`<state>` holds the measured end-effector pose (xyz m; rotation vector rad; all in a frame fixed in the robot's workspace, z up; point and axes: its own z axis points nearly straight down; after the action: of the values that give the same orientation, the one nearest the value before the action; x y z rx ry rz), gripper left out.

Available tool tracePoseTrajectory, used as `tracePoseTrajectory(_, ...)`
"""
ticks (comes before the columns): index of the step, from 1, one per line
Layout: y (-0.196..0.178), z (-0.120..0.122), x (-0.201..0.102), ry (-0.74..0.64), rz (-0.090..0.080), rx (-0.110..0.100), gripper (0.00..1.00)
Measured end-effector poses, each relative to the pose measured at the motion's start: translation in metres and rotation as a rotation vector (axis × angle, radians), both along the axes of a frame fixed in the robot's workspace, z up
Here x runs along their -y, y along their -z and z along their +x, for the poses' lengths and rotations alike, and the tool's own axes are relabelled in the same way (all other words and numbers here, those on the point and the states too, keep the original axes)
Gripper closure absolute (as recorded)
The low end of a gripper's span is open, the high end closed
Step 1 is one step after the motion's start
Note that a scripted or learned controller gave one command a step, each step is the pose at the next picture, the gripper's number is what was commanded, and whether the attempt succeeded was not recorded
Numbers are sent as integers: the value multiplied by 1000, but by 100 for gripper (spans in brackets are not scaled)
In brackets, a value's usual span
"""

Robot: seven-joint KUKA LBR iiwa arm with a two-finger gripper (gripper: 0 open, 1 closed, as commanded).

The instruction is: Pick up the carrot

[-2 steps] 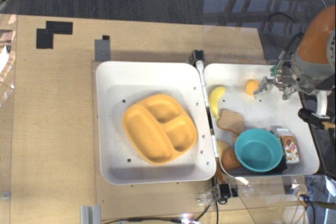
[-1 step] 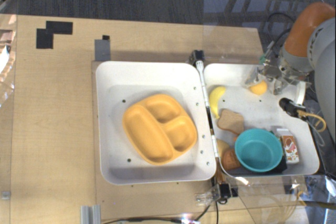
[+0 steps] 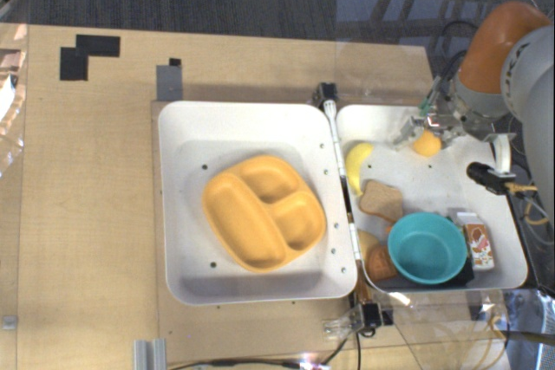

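Since the only orange piece in reach sits at the far end of the right bin point(image 3: 451, 178), I am logging that as the carrot point(image 3: 427, 145). It looks short and rounded from this angle, so the identification is a judgement.

- Landmark: teal bowl point(image 3: 427, 249), standing at the near end of the right bin.
- Carrot: well beyond the bowl, close to the bin's far wall, lying on the bin floor as far as I can see.
- Gripper point(image 3: 431, 124): directly beyond the carrot from the bowl, touching or nearly touching its top. Whether it is spread or closed on anything, I cannot tell; the wrist hides it.
- Arm point(image 3: 499, 56): reaches in beyond and right of the bowl, bent steeply down, presumably for a grasp from above.
- Bread slice point(image 3: 381, 199): just left of and beyond the bowl. Yellow fruit point(image 3: 358, 160): further left again. Both stand apart from the carrot, so approach looks unobstructed.
- Small carton point(image 3: 479, 245): just right of the bowl.

Judgement: at the grasp step; lift not yet evident. Risk: a rounded piece may roll off toward the wall.
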<state>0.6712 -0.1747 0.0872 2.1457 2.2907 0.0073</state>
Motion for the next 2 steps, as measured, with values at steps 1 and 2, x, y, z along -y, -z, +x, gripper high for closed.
tracePoseTrajectory(1,-16,4,-1,-4,-2,10,100)
tracePoseTrajectory(2,-3,1,-75,64,1,2,100)
